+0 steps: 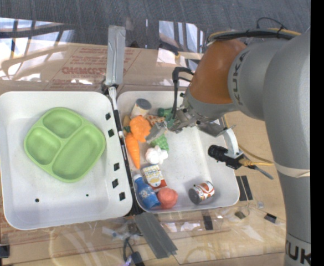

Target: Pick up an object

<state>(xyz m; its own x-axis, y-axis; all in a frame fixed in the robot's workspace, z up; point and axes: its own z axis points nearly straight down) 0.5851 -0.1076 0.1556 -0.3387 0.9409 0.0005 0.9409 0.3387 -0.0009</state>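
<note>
Down front in right bin (228,195): blue bottle (143,192), red ball (167,197), striped can (201,192). Green divided plate (65,143) sitting in left bin (6,165). Orange carrot toys (135,140), white figure (155,155) piled along right bin's left wall. Claw (163,127) right over that pile, can't tell if spread or pinched

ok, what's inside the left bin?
The left bin holds a green divided plate with three sections, nothing visible in them. Whatever the plate rests on is covered. The toys sit in the right bin, where the arm hides the upper right corner.
</note>
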